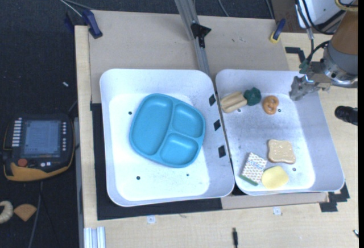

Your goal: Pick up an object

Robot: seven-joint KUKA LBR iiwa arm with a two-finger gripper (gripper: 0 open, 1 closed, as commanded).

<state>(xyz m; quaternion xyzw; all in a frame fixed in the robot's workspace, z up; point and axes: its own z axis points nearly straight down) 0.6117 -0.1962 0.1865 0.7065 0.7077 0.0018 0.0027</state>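
Hovering at the upper right of the frame, the end effector (300, 89) sits over the top right rim of the right bin (327, 127), hanging from the grey arm with its orange band; nothing lies between its tips that I can make out, and whether it is spread or closed cannot be told at this size. Nearest to it, toward the left along the bin's upper part, is a small orange ring-shaped piece like a pretzel (271, 104), then a dark green lump (252, 94) touching the end of a tan bread-roll shape (233, 101). Lower in the same bin lie a toast slice (281, 151), a yellow lemon-like piece (274, 177) and a checked sponge-like block (253, 168) just beside it. The left bin (114, 127) carries a blue divided plate (168, 129), well apart from the arm. The step in hand looks like picking a target and descending. The pretzel seems the best choice: it is closest and stands clear of its neighbours. To do this well, centre over it, descend straight down, and close across its narrow width. The green lump and roll touch each other, so a grasp there risks nudging both.
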